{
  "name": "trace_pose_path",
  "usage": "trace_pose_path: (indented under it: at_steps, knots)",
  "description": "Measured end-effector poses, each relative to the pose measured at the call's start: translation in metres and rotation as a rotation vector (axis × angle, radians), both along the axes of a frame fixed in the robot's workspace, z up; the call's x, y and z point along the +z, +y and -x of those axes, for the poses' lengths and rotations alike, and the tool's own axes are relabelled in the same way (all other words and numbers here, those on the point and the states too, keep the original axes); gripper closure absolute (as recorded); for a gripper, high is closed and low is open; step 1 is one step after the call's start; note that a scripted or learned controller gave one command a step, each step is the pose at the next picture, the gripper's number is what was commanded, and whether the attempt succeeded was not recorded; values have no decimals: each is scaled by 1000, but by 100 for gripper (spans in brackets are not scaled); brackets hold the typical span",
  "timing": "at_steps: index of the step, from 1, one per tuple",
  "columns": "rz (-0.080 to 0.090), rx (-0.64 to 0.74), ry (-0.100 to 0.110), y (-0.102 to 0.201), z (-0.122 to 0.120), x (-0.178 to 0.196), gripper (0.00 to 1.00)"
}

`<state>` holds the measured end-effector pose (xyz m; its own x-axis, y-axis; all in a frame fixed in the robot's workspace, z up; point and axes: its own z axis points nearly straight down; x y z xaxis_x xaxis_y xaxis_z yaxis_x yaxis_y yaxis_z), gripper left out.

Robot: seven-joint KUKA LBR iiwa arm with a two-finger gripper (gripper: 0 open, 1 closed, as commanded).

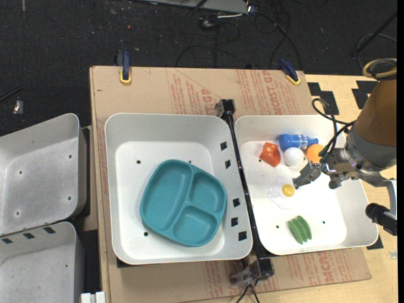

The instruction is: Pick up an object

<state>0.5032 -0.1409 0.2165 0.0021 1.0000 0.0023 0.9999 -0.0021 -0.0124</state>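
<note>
The gripper [310,174] hangs low over the right bin [353,232], its dark fingers pointing toward the left of the view; whether they are spread or closed cannot be told, and nothing is seen between them. The arm [379,125] comes in from the right edge, its orange band uppermost and the grey wrist below it.

Just beside the fingertips lies one small yellow piece [288,190], close to a faint clear item that is too dim to name. Above the gripper sits a cluster of four things: one white ball [293,157], one orange ball [314,149], one blue object [292,140] and one red object [270,154].

Nearer the bin's front edge, well apart from the cluster, lies one green object [300,229], its long axis running from upper left to lower right.

The left bin [126,169] holds one teal divided tray [183,202] with three compartments.
</note>
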Motion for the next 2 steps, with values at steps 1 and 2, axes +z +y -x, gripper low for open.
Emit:
trace_pose_path:
  at_steps: [1,2]
  knots:
    - [2,3,-12,0,-3,6,0]
    - [2,1,-10,1,-2,-37,0]
